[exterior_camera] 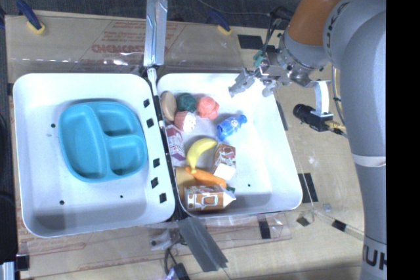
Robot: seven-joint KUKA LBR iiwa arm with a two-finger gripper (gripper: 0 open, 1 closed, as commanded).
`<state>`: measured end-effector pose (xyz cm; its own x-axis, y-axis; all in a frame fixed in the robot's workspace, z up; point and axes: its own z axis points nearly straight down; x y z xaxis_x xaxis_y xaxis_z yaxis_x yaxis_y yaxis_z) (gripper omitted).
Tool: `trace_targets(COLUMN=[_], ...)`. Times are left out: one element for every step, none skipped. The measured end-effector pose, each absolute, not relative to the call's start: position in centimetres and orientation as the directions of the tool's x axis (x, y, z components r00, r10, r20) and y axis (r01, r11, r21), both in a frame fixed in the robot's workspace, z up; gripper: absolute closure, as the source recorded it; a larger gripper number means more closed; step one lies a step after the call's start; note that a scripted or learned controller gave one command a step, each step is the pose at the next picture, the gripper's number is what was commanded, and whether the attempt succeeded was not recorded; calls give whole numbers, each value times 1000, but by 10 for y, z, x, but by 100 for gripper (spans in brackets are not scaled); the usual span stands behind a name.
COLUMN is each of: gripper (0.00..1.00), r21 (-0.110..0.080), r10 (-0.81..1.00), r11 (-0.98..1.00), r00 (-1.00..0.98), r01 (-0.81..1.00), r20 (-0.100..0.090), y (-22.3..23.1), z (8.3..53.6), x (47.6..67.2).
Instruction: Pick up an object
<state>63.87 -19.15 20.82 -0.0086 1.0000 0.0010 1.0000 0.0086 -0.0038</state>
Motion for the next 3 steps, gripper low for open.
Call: trace_targets(gripper=[0, 0, 0], r21=[-5, 2, -4], r10=[1000, 999, 934], r11=[14, 37, 357], r00=[-14, -37, -357], r01=[1000, 999, 934], r20=[0, -1, 2], y=[-208, -162, -104], z=[164, 111, 91], x=[657, 658, 630])
